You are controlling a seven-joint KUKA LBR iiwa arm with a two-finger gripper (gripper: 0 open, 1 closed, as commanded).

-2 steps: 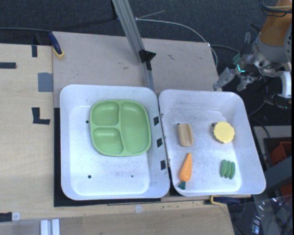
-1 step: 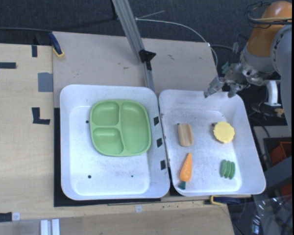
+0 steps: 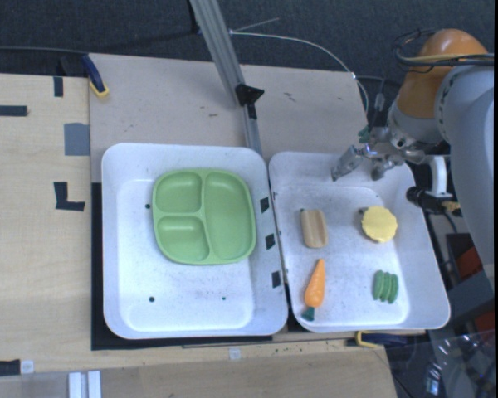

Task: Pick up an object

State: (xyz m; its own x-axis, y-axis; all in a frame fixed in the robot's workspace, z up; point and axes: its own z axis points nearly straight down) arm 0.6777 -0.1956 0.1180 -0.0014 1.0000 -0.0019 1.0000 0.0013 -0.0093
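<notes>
The right bin (image 3: 415, 305) holds several toy foods: a tan bread piece (image 3: 314, 227), a yellow round piece (image 3: 379, 224), an orange carrot (image 3: 314, 284) and a green pea pod (image 3: 385, 286). My gripper (image 3: 361, 162) hovers over the bin's far edge, above and behind the yellow piece, with two fingers spread apart and nothing between them. The grey arm with its orange band (image 3: 436, 73) comes in from the upper right.
The left bin (image 3: 124, 305) bears a green divided plate (image 3: 204, 215). A slanted metal pole (image 3: 224, 52) rises behind the bins, ending near the seam between them. Cables hang by the arm at the right.
</notes>
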